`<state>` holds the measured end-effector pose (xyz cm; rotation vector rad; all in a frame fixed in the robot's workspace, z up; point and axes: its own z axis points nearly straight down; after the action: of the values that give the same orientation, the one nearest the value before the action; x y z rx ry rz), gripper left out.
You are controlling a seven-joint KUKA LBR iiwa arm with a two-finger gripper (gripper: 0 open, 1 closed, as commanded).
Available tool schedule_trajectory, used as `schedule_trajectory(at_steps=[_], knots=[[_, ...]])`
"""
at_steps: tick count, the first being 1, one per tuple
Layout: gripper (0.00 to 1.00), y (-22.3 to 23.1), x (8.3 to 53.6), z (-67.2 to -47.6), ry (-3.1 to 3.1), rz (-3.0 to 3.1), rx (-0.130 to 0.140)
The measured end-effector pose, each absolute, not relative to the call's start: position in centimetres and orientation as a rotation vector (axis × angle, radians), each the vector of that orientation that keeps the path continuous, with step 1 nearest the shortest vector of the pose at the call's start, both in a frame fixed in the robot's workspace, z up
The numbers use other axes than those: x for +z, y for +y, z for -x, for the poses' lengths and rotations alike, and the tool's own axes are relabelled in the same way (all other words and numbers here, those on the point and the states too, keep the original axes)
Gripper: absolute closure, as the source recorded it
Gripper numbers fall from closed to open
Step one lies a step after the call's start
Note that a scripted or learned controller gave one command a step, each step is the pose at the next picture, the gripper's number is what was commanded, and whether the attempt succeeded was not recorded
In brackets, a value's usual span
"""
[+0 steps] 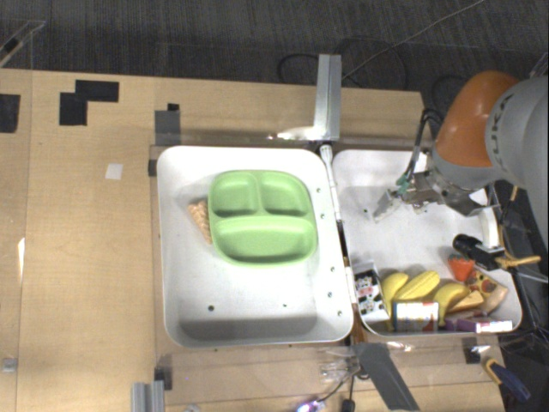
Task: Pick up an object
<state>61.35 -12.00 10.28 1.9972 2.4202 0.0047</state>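
Gripper is seen over right bin; fingers' state can't be told. Bananas judged light, smooth, approx. rigid; best taken across mid-body.

The green tray hides most of a tan item beneath it.

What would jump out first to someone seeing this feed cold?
Most likely the green divided tray, lying flat in the middle of the left bin with something tan tucked at its left edge. Next, the clutter heaped in the right bin's near corner, bananas among it, and the gripper hovering above that bin's bare far half.
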Motion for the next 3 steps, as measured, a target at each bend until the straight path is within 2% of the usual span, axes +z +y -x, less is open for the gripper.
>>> schedule_trajectory(at_steps=[1,2,3], knots=[[0.0,-10.0,8.9,-65.1,2.547,-1.819,0.01],[0.0,-10.4,10.4,-67.1,2.457,-1.947,0.008],[1.0,-10.2,11.6,-67.4,2.46,-1.935,0.013]])
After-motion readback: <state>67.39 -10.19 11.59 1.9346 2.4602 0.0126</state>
